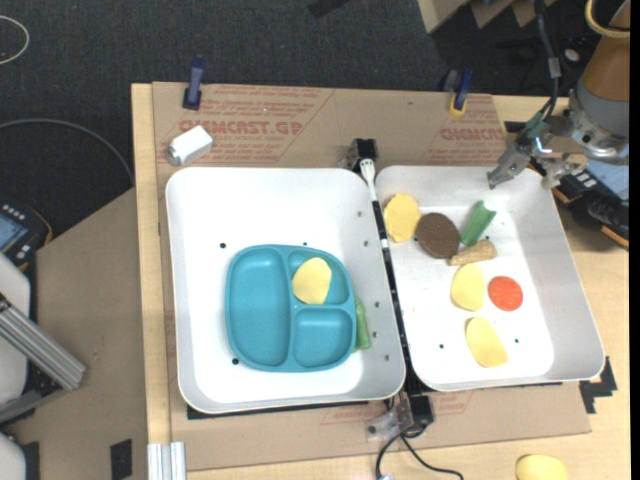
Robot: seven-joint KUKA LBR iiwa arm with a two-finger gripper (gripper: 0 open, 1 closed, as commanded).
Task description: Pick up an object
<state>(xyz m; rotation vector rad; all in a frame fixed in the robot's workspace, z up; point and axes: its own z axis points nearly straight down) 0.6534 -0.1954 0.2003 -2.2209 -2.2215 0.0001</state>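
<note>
So here I am, my arm [608, 88] reaching in from the 2 o'clock corner, bent down over the far right edge of the right bin [560, 358]. My gripper [515, 165] hangs just above that bin's top corner, tilted toward 8 o'clock. Nothing is between my fingers; whether they're spread or pinched I honestly can't tell from this angle.

The stuff to grab is all sitting loose in the right bin. There's a yellow piece [402, 216] at about 10 o'clock in the bin, with a brown disc [437, 235] touching it on the right. A green stick [477, 222] leans beside the disc, nearest to my gripper, and a tan wedge [474, 253] lies just under it. Toward the middle sit a second yellow piece [467, 287] and an orange disc [505, 293] side by side, and a third yellow piece [485, 341] at 6 o'clock.

The left bin [190, 268] has a blue divided tray [260, 308] with a yellow piece [312, 280] in its upper right compartment.
</note>
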